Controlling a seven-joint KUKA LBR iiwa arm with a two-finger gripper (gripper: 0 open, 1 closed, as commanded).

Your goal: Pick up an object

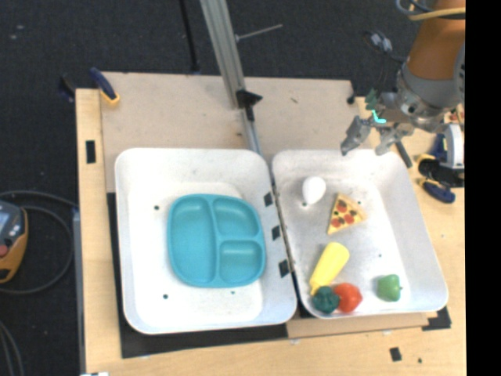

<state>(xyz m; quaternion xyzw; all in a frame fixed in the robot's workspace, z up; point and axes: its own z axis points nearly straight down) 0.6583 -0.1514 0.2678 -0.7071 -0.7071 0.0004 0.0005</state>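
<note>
No words or labels can be read on anything here.

The right bin [407, 210] holds the toys. A small white egg [313, 189] sits near the top of the bin, close to its left wall. Just to the right of it lies a pizza slice [344, 214], yellow with red dots and a brown crust, its point facing up. Below them a yellow corn [329, 264] lies at a slant. Its low end touches a green lump [324, 299] at the bottom edge of the bin. A red tomato [348, 297] sits right beside the green lump, touching it. A green pepper [388, 287] sits apart from them, near the bottom right corner.

The left bin [141, 186] holds a blue plate [216, 239] with three sections. The plate lies flat in the middle of the bin.

The gripper [374, 138] hangs over the top edge of the right bin, near its back right corner. Its two fingers are spread wide apart, one to the left and one to the right. Nothing is between them. The gripper touches no toy. The egg and the pizza slice are the closest toys to it, and they are well apart from it. The grey arm [430, 77] with its orange band [438, 37] comes in from the top right.

A metal post [227, 53] stands behind the bins, between them.
</note>
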